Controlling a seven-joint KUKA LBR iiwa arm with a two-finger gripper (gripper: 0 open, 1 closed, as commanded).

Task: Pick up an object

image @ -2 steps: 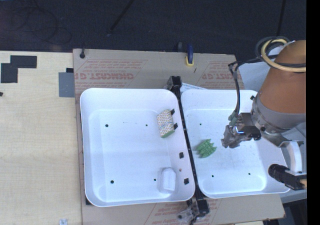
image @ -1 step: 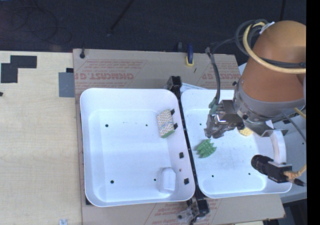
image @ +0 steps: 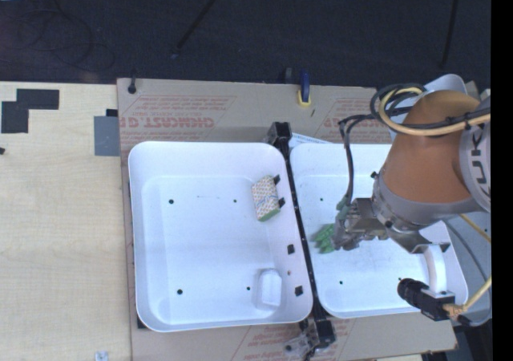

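A small green object (image: 324,238) lies in the right bin (image: 377,303), close to its left wall. My gripper (image: 343,236) is low in that bin, with its tip right against the green object's right side. The wrist and the arm's orange band hide most of the gripper, and I cannot see whether the green object is between the fingers. In the left bin (image: 152,271), a speckled tan block with a green edge (image: 266,197) leans near the right wall. A small white cup-like piece (image: 268,288) sits near that bin's front right corner.
A black divider with clips (image: 293,223) runs between the two bins. Both bins rest on a cardboard sheet (image: 200,115) on the pale bench. The arm covers the right bin's far right part.
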